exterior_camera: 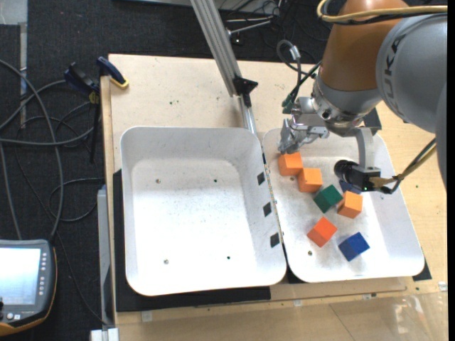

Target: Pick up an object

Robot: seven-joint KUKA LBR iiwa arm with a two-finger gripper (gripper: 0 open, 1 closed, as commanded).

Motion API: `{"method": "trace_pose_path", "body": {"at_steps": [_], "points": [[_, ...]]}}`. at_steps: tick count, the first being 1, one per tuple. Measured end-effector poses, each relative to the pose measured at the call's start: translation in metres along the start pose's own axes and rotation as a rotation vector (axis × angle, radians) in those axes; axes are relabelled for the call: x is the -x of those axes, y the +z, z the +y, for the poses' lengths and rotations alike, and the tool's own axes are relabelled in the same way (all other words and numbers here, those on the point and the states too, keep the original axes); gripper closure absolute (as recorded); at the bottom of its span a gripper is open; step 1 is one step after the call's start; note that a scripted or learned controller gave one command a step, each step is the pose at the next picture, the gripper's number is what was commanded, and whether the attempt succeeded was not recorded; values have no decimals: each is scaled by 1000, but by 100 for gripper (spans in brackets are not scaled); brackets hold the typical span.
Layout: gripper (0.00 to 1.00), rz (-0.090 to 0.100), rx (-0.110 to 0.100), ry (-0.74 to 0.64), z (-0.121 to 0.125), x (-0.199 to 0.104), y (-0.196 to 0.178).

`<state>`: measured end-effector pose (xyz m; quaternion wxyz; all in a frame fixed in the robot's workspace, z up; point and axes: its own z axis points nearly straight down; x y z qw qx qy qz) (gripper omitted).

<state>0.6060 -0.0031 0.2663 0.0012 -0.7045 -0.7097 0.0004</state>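
Several small blocks lie in the right bin (409,258): an orange one (289,163) at the upper left, a second orange one (310,180) beside it, a green one (328,198), another orange one (350,204), a red-orange one (322,231) and a blue one (353,246). My gripper (291,142) hangs at the bin's upper left corner, just above the first orange block. Nothing shows held in it. The arm's grey and orange body covers the bin's far end.
The left bin (142,190) adjoins the right one along a shared edge. A slanted metal rail (217,41) ends near the gripper. A blue-yellow clamp (106,73) grips the bench's far left corner. Cables and a pendant (25,283) lie left of the bench.
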Motion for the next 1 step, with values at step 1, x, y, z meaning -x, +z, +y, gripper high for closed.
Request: {"method": "trace_pose_path", "body": {"at_steps": [1], "points": [[100, 1, 1, -1, -12, -61, 1]]}}
